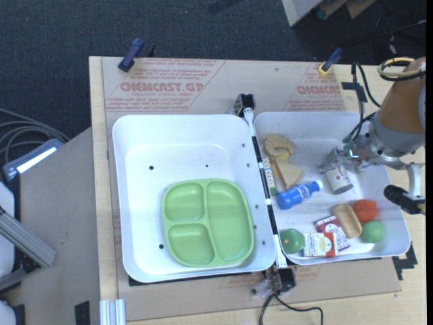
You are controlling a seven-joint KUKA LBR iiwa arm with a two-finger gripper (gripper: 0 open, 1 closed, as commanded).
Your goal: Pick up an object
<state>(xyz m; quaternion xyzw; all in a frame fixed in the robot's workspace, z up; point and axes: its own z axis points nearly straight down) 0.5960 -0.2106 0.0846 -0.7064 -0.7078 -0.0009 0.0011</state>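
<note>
Pincer low over the right bin, toys around it.

The gripper (337,176) hangs in the right bin (308,122); whether it is spread or pressed together cannot be told. The blue bottle (298,194) lies just beside it toward the left bin (177,135), with the tan pieces (281,160) beyond and the hot dog (347,219) nearer the camera.

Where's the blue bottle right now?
The blue bottle lies in the right bin, near its left wall, just below the tan bread piece and left of the claw.
</note>
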